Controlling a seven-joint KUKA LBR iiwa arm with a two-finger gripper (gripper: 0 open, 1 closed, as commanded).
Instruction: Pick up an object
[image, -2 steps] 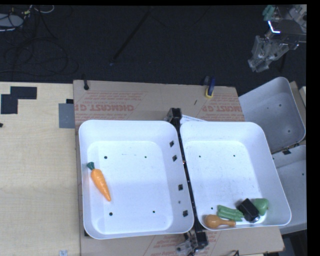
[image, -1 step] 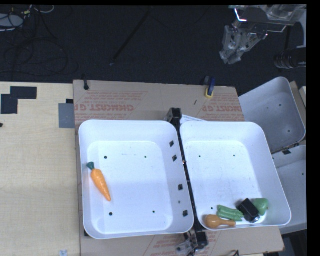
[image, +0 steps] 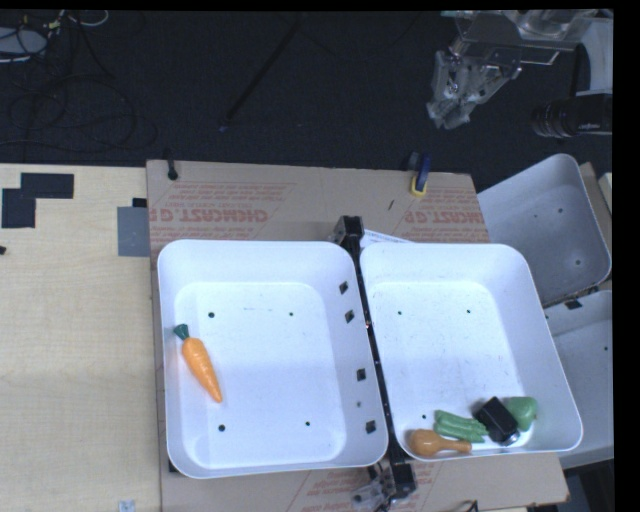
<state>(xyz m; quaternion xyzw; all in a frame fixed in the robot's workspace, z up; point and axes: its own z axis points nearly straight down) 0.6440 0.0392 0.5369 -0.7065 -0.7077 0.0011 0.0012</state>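
Clustered in the right bin's near corner: toy pear, green pod, black block. Toy carrot lies alone in the left bin; likely light, rigid, best gripped mid-body. Gripper hangs high, well apart; finger state indeterminate.

Both bins, the left bin and the right bin, look like smooth white plastic with a soft sheen. Under them lies a sheet of matt brown cardboard with printed lettering. The counter looks like pale wood, matt. The carrot seems smooth orange plastic. The end effector appears to be dull grey metal, though it is blurred.
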